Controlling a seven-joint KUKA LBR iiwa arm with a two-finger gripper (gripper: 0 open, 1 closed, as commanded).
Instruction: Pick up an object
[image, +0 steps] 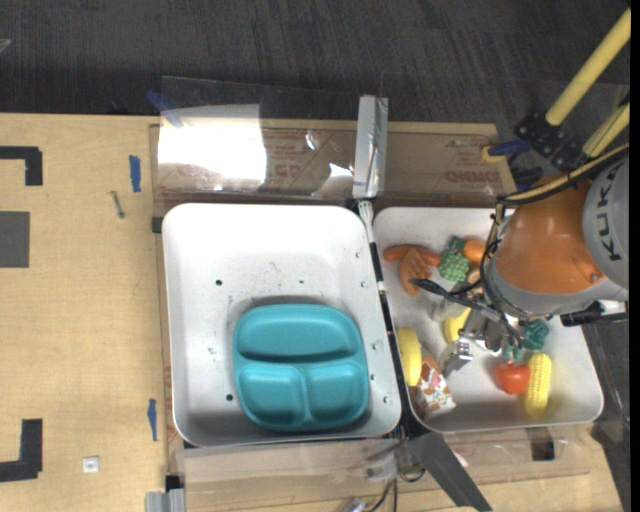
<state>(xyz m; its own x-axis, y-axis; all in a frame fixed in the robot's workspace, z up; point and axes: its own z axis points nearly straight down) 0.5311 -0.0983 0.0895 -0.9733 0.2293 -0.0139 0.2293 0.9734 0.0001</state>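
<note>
Left bin (190, 300) carries one teal divided tray (300, 365) lying flat against its near edge. Right bin (580, 405) carries, from its left wall across: a yellow banana (409, 357) with a small printed packet (432, 392) at the near edge, an orange carrot (412, 261) and green piece (455, 262) toward the far edge, then a red tomato (511, 377) touching a yellow corn cob (538, 381) near the right corner. The gripper (468, 345) hangs low over the middle of the right bin; how far it is open, and whether it grips anything, cannot be told.
</note>
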